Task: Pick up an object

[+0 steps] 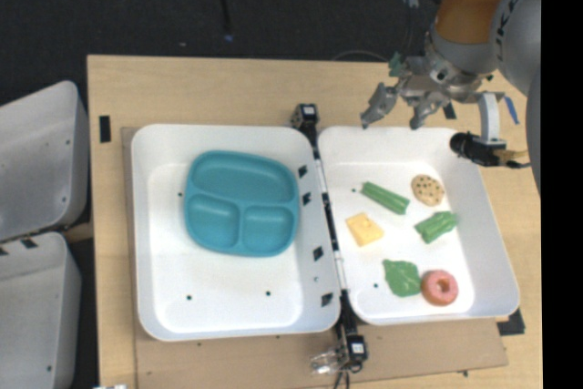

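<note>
The two fingers (378,109) of the gripper (399,112) hang spread apart with nothing between them, poised above the far rim of the right bin (492,223), near its back left corner. Behind them the grey wrist rises into the arm's orange band (469,9), which leans in from the right.

Below and in front of the gripper, inside the right bin, lie the pieces it could take. Nearest is a long green bean (384,197), lying at a slant toward the middle of the bin. Just to its right sits a round cookie (426,189), and below that a second, shorter green piece (436,226). A yellow cheese wedge (364,230) lies toward the bin's left wall. At the near side a leafy green piece (401,277) touches a pink doughnut (441,287).

The left bin (155,287) holds a teal divided plate (242,202), well apart from the gripper.

As for progress, I judge the pick is not yet begun in earnest: every piece rests on the bin floor and the gripper is above the rim, clear of them all. Left to do is the whole of it: choose a piece, come down over it, close on it and lift. The bean and the cookie look the closest candidates.
</note>
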Tool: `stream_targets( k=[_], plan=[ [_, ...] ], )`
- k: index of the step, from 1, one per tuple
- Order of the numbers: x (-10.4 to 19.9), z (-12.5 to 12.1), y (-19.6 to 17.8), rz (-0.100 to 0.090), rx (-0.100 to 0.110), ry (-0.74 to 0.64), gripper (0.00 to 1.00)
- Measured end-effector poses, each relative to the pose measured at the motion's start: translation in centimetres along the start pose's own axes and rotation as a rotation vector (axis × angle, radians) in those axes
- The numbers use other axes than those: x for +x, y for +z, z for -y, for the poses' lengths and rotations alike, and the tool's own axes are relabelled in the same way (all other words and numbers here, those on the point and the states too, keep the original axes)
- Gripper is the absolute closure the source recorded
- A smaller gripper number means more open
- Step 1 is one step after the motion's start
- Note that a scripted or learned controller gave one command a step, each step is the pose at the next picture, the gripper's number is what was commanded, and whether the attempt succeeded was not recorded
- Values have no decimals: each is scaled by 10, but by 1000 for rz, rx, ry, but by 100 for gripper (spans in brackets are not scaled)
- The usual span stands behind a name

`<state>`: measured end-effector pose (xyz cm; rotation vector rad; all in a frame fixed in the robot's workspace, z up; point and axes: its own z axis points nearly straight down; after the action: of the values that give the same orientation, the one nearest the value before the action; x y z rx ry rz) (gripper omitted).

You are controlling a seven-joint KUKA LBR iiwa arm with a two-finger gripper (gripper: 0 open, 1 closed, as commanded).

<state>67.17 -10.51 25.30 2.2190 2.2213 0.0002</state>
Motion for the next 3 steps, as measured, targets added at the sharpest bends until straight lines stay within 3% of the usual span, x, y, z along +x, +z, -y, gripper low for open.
stream_targets(
  k=[2,3],
  plan=[
    [4,1,121,1,3,-1,0],
    [2,1,153,1,2,0,0]
  ],
)
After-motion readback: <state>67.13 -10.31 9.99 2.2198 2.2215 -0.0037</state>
